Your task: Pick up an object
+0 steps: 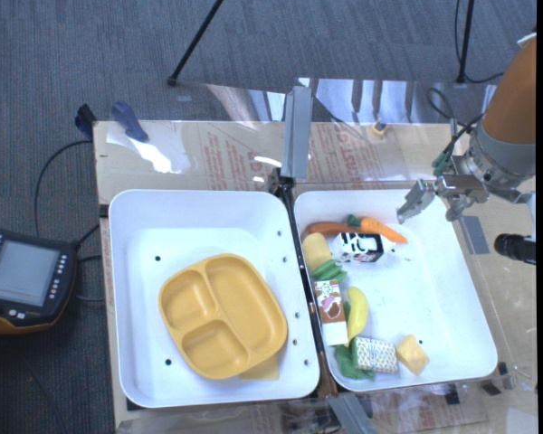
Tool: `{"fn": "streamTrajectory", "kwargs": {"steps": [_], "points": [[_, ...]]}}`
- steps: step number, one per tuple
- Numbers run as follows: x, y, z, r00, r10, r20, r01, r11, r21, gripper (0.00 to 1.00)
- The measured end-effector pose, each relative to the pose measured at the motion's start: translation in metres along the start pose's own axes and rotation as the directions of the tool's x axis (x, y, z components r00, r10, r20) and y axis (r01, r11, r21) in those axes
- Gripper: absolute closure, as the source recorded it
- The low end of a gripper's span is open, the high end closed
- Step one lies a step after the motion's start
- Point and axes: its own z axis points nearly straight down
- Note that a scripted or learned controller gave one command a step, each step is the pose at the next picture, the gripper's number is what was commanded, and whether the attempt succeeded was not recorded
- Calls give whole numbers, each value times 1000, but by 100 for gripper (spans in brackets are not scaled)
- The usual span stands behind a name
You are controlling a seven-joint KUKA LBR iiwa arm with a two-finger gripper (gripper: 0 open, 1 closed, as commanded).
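Although the arm (pixel 511 107) enters from the right, its upper part is cut off by the frame edge, leaving the orange band and grey wrist. The gripper (pixel 432 202) hangs above the back edge of the right bin (pixel 452 287), fingers spread apart with nothing between them.

Toy food lies along that bin's left side. A carrot (pixel 380 229) sits at the back, touching a black-and-white patterned carton (pixel 359 247) whose printing is too small to read. Beside it is a pale yellow fruit (pixel 316 250), then a flat packet (pixel 330 311) with a red-and-brown label (the lettering cannot be made out) and a banana (pixel 357 310) just to its right. Nearer the front, a speckled box (pixel 376 353) partly covers a green item (pixel 347 360), hard to identify, and a yellow wedge (pixel 412 353) lies just beside it.

A yellow divided tray (pixel 222 328) rests in the left bin (pixel 145 242). Faint red print on the bench sheet (pixel 226 165) behind is illegible under glare. On the floor at left sits a pendant (pixel 23 278), its edge cropped.
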Motion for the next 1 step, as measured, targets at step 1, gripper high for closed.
{"fn": "streamTrajectory", "kwargs": {"steps": [1], "points": [[57, 31, 157, 983, -182, -3, 182, 983, 9, 0]]}}
